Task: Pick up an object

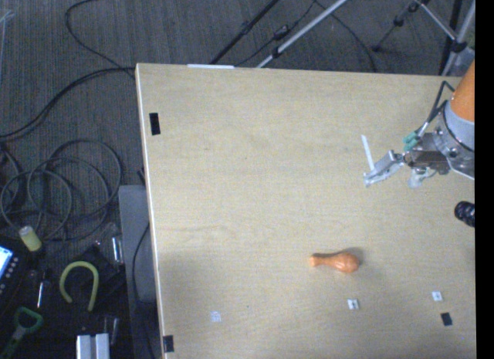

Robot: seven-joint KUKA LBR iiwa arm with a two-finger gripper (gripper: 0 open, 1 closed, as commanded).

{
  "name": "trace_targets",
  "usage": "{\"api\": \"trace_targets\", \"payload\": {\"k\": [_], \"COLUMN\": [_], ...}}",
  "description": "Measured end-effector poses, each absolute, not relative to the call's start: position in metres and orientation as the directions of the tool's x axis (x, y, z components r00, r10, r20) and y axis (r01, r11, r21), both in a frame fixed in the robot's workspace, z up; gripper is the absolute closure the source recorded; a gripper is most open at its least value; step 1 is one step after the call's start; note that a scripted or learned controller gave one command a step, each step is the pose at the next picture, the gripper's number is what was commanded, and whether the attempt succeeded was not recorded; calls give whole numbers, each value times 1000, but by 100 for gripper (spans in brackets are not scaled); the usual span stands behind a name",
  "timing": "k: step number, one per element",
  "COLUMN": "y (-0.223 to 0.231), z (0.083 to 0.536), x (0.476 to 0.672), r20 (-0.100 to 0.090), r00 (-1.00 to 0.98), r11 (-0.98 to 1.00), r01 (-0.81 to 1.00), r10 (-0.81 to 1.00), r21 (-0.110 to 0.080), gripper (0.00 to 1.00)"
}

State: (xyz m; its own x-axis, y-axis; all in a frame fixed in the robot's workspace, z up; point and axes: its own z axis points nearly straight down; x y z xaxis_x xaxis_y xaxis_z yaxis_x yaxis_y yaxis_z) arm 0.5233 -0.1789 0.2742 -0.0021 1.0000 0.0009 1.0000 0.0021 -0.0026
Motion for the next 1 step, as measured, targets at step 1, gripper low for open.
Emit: {"api": "trace_targets", "payload": {"k": [1], "y": [-168], "z": [205], "x": [572], "r20": [1], "r00": [-104], "r11": [104], "r01": [995], "r10": [995], "r21": [-2], "gripper": [0]}}
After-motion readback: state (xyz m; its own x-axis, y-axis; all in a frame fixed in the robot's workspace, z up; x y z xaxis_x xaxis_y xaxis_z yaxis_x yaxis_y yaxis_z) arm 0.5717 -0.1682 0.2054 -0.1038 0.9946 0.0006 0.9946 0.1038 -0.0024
